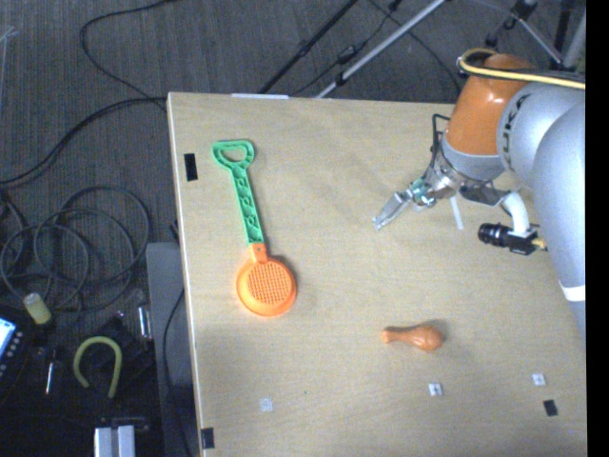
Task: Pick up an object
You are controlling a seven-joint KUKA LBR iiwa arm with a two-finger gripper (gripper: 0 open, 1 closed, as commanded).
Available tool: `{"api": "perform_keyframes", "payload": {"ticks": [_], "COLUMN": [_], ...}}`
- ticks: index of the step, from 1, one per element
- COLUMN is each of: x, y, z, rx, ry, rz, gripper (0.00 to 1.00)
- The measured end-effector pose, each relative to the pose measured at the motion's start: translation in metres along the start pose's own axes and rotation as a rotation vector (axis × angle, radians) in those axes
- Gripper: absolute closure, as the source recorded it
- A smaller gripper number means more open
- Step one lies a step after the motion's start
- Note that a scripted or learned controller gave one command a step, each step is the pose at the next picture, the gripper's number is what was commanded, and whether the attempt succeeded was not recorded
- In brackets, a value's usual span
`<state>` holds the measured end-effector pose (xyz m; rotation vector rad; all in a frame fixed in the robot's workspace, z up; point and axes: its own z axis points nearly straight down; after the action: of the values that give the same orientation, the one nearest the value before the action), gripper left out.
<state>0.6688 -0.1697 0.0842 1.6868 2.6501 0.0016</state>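
The gripper (388, 214) hangs released, grasping nothing. A green-handled orange strainer (255, 246) lies well left of it; an orange gourd-shaped toy (416, 336) lies below.

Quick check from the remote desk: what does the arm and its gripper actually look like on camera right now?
The arm is a bulky, rounded grey body with a glossy orange band above the wrist. A thin yellow cable loops over the orange part. The gripper is small, slim and metallic with greenish tints. A black cylindrical fitting juts out beside it.
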Motion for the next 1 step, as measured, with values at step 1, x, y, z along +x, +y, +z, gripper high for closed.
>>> {"api": "perform_keyframes", "payload": {"ticks": [1], "x": [0.0009], "y": [0.0012], "z": [-0.0096], "rx": [-0.003], "ry": [0.001], "rz": [0.0], "gripper": [1.0]}}
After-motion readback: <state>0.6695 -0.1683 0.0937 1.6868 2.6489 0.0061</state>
